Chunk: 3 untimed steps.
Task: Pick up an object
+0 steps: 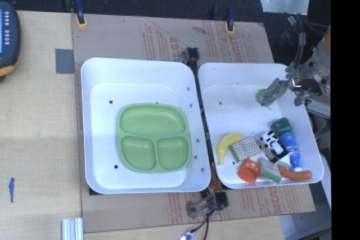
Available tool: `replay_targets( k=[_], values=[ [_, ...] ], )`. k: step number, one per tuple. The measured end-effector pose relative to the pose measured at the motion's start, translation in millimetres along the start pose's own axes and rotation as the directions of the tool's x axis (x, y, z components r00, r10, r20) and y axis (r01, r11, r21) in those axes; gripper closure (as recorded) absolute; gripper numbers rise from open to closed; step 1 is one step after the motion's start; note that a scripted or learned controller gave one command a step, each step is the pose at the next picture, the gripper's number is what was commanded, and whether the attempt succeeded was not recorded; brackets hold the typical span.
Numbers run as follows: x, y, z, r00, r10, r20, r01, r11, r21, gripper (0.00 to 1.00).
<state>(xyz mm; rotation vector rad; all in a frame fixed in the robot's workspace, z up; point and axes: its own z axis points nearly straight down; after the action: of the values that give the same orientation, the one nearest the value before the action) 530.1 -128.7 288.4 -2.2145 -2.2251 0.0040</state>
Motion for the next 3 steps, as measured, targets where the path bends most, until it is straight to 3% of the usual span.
replay_targets(
  k=[1,2,3],
  values=[
    [-54,-22,90,1.0,0.003,-0.001,-0.003,1.0,0.006,0.0],
    [-84,91,196,1.0,-0.006,0.006,0.006,1.0,-0.015,0.0],
    [-83,24,197,1.0,0.0,-0.001,0.0,1.0,0.003,0.0]
  ],
)
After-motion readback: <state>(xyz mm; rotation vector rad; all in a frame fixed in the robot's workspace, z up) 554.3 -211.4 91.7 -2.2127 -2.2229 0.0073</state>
